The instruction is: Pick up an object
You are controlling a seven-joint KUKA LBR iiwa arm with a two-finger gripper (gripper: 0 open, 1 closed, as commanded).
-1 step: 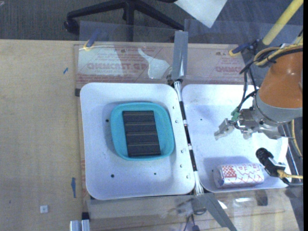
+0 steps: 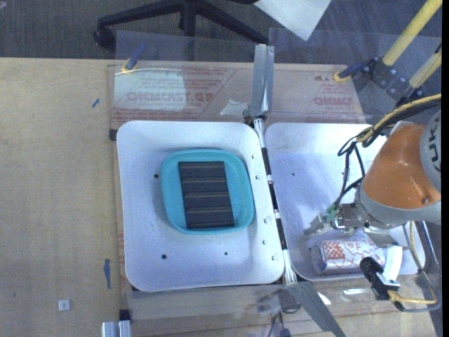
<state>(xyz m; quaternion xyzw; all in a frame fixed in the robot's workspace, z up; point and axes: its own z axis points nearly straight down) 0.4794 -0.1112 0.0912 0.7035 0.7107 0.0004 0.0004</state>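
A teal square dish point(image 2: 170, 188) lies in the middle of the left bin point(image 2: 140, 146), and a dark ribbed block point(image 2: 205, 194) rests on it. In the right bin point(image 2: 302, 160), a red-and-white patterned packet point(image 2: 342, 253) lies near the front wall. My gripper point(image 2: 323, 222) hangs low over the right bin's front part, just above and left of the packet. The grey wrist and the arm's orange band point(image 2: 398, 174) hide the bin's right side. Nothing shows between the gripper's tips.
A metal divider point(image 2: 263, 83) and the two bin rims meet along the centre line. A clear sheet with red lettering point(image 2: 168, 93) lies behind the bins. Yellow cable loops point(image 2: 393, 118) run by the arm. A chair base point(image 2: 189, 12) stands beyond the bench.
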